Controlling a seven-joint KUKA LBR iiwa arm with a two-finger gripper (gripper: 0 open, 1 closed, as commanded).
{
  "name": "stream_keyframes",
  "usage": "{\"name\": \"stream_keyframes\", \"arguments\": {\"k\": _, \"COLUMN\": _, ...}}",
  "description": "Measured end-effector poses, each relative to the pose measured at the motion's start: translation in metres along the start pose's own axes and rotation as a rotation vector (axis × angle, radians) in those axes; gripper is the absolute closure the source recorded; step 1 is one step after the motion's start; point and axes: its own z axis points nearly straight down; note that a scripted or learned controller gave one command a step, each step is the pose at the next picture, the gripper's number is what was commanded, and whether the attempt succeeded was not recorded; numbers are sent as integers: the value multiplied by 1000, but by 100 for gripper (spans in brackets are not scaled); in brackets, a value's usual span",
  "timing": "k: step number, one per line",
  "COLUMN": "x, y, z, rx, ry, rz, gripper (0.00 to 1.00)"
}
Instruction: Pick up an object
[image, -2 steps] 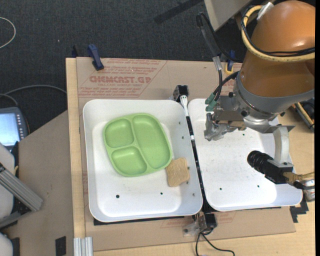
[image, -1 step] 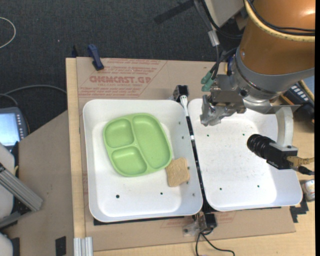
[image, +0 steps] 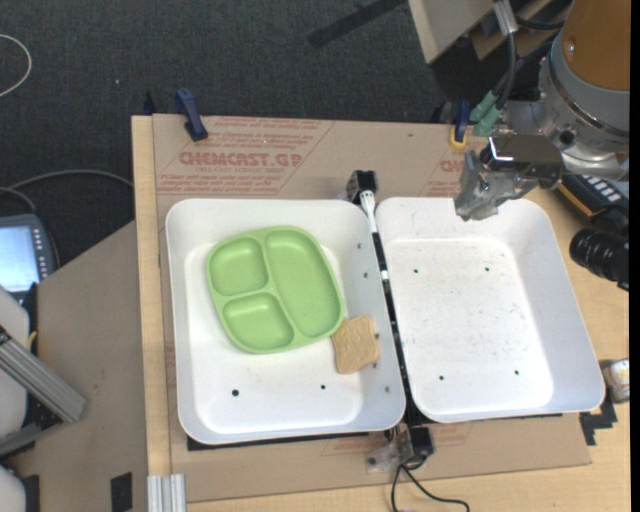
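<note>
So the grey metal two-finger hand (image: 478, 205) hangs over the far rim of the right shallow white bin (image: 560, 300), near its far-left corner, and honestly I can't tell if it's open or closed from this angle. Nothing visible between its tips. The stuff to grab sits in the left shallow white bin (image: 190, 330), well apart from the hand: a light green plastic plate with three compartments (image: 275, 289), lying flat, and a small tan square sponge-like piece (image: 356, 344) touching the plate's near-right corner, just beside the divide between bins.
</note>
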Motion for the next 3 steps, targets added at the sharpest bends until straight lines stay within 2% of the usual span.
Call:
{"name": "stream_keyframes", "arguments": {"k": 1, "x": -17, "y": -2, "z": 105, "rx": 20, "ry": -3, "rz": 1, "gripper": 100}}
{"name": "stream_keyframes", "arguments": {"k": 2, "x": -65, "y": -5, "z": 258, "rx": 25, "ry": -2, "rz": 4, "gripper": 100}}
{"name": "stream_keyframes", "arguments": {"k": 3, "x": -80, "y": 0, "z": 126, "rx": -6, "ry": -2, "rz": -3, "gripper": 100}}
